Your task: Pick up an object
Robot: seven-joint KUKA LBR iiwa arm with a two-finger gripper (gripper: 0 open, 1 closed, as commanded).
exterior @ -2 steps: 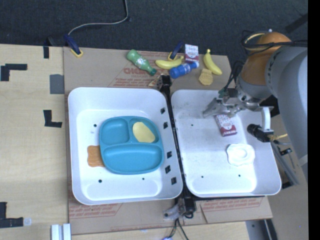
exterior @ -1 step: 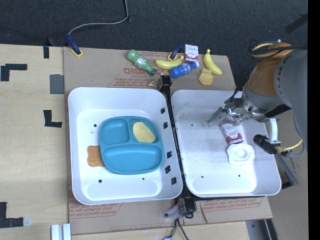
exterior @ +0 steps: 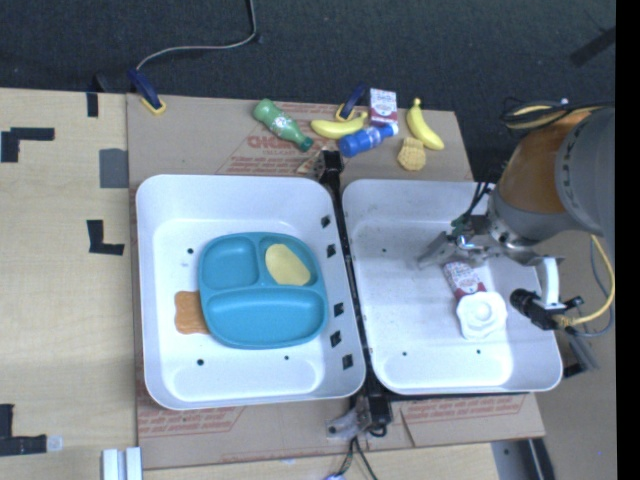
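White bottle (exterior: 481, 314) lies in the right bin (exterior: 400, 363), touching a red-labelled packet (exterior: 465, 277), not yet lifted; the gripper (exterior: 452, 249) hangs just above the packet, its grip state impossible to judge, so pickup remains undone

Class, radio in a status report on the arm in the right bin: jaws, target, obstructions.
Gripper low in right bin, nothing seen held. White bottle lying beside it, ungrasped. Path unobstructed.

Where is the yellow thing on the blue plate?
The yellow thing lies in the upper right compartment of the blue plate, which sits in the left bin, far from the robot's hand over the right bin.
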